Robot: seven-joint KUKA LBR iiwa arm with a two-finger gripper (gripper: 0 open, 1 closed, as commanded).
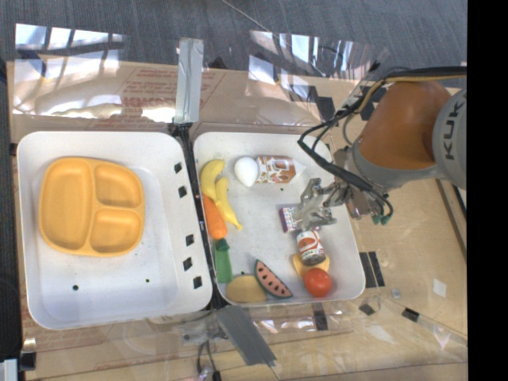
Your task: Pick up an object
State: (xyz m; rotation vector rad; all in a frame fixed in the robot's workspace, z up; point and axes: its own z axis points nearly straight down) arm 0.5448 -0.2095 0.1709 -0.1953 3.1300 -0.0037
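My gripper hangs over the right side of the right bin, its metal fingers pointing left and down. A small purple packet lies just at the fingertips and a red-labelled can stands just below them. Whether anything is between the fingers is unclear. Also in this bin are a banana, a carrot, a white egg, a brown-and-white carton, a green bottle, a watermelon slice, a red tomato and a yellow potato-like piece.
The left bin bears an orange divided tray. A taped divider with black clips runs between the bins. Black cables loop from the arm over the right bin's far right corner. Cardboard surrounds the bins.
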